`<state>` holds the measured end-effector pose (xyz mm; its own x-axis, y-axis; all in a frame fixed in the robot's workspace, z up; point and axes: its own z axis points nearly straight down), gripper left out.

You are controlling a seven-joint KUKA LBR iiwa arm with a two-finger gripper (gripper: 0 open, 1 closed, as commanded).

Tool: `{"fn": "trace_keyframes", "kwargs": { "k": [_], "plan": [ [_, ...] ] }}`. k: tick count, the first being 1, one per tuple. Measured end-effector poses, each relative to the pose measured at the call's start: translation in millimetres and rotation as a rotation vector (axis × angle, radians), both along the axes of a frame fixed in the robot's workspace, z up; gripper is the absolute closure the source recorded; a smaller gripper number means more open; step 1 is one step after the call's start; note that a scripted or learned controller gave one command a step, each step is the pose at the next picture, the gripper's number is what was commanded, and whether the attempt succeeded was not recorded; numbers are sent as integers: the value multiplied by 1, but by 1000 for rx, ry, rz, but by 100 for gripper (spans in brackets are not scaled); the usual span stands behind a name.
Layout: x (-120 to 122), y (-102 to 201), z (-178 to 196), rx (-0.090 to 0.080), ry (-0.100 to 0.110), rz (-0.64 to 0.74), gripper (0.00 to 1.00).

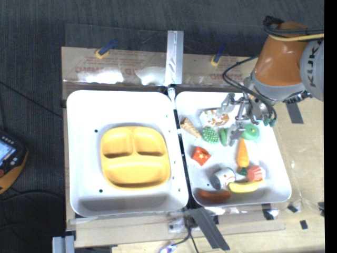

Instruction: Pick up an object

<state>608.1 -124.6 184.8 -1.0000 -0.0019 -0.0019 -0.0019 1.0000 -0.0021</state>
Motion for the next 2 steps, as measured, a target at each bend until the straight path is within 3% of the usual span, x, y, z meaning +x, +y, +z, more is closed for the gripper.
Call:
{"fn": "trace_keyframes", "kwargs": {
  "k": [1, 2],
  "plan": [
    [-29, -23, -94, -3, -13, 20, 0],
    [-28, -23, -83, -7, -15, 22, 100]
  ]
}}
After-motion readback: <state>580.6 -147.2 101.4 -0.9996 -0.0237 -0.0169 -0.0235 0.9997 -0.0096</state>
